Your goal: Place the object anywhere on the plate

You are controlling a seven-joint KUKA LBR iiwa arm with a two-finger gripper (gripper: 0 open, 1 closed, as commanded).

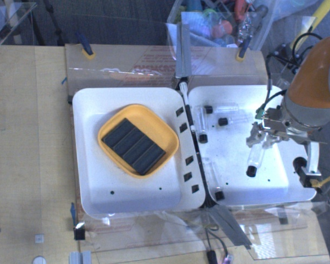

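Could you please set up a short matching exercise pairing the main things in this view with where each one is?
Things:
1. yellow plate
2. dark ridged block
3. clear tube with black cap
4. gripper

Places:
A. lying on the plate
B. lying on the right bin's floor
C. on the left bin's floor
D. over the right bin, at the tube's upper end

Pairs: 1-C, 2-A, 3-B, 4-D

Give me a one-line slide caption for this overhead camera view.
End effector over the right bin above a clear tube; yellow plate with dark slab waits in left bin.
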